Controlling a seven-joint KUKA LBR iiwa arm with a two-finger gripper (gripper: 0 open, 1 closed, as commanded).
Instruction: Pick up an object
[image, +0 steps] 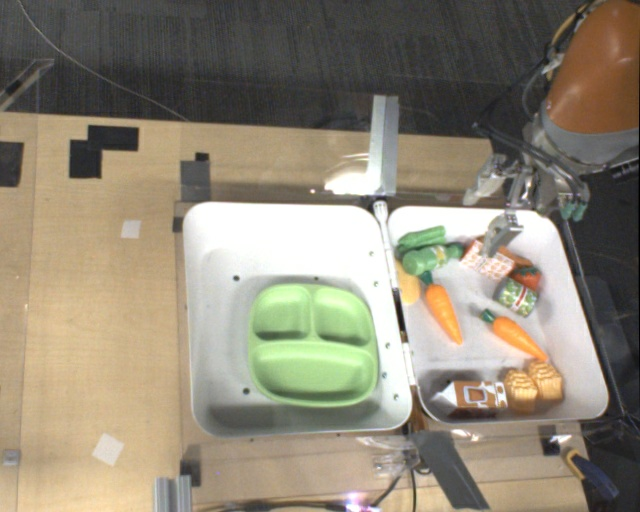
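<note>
At the far right corner of the right bin (590, 350) you see the arm (592, 70) reaching in, its orange band above the grey wrist, and the tool (502, 236) hanging low over the bin's back edge. Its metal fingers (498, 238) point down at a red-and-white carton (488, 261), just above or perhaps touching it; you cannot tell which, nor can you tell from this slant whether the tool is spread wide or closed narrow, and nothing shows clearly between the fingers. Just right of the carton lies a small green-labelled can (517, 296) with a red top. At the bin's back left lie two green vegetable-shaped toys (425, 249), one across the other, with a yellow piece (408, 288) beside the wall between the bins. Below them a carrot (443, 311) points toward the front of the bin, and a second carrot (518, 336) lies slantwise near the middle right, well apart from the first. Along the front wall you find a dark brown bottle (475, 394) lying on its side, touching a golden-brown pastry-like toy (532, 386) at its right. The left bin (215, 250) holds a green divided plate (313, 343), flat on the floor and near the centre. Both bins sit side by side on the pale wooden bench (90, 330), which bears black square markings (103, 148) at the far left.
</note>
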